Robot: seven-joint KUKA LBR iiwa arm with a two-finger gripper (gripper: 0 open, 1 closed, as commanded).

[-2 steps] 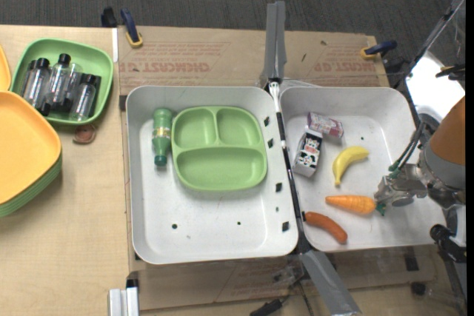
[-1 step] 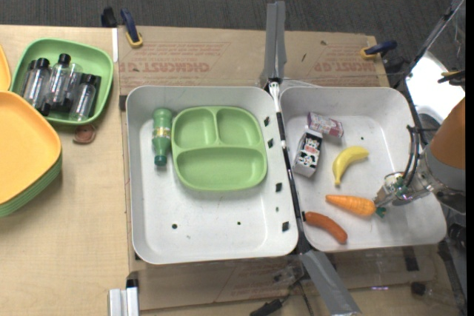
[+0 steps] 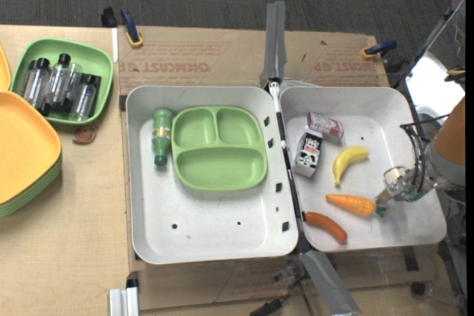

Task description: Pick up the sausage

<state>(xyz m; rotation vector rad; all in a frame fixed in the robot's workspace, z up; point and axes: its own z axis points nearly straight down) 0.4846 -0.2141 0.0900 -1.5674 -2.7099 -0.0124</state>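
Near right bin's front edge, the reddish-orange toy sausage is lying untouched, just below the orange plastic carrot. Approach step underway imo. Two-finger gripper is hovering by carrot's green tip; can't tell finger opening, nothing visibly held. Next: needs shifting left/forward over sausage, then descending.

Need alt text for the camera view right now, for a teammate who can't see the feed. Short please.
The gripper sits low at the right side of the right bin, next to the carrot's leafy end, while the sausage lies untouched near the bin's front edge. A banana, a small milk carton and a pink packet share that bin; the left bin holds a green divided plate and a green bottle.
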